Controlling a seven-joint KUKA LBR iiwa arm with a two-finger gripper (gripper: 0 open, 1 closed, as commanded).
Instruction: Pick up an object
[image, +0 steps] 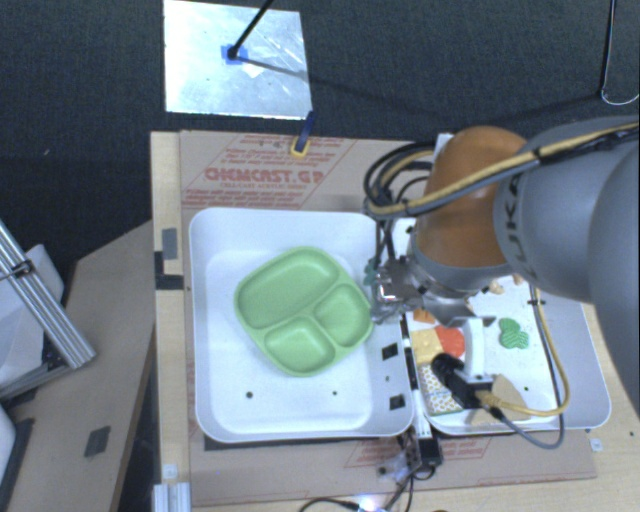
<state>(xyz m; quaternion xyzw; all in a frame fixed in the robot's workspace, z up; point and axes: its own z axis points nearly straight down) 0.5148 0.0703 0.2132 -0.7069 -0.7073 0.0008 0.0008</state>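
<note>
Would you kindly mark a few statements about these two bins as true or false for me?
1. The green three-compartment plastic plate lies in the left white bin. True.
2. The plate holds food. False: its compartments are bare.
3. The grey arm with the orange band hangs above the right white bin. True.
4. A small green item lies in the left bin. False: it lies in the right bin.
5. The plate stands on its edge. False: it lies flat.
</note>
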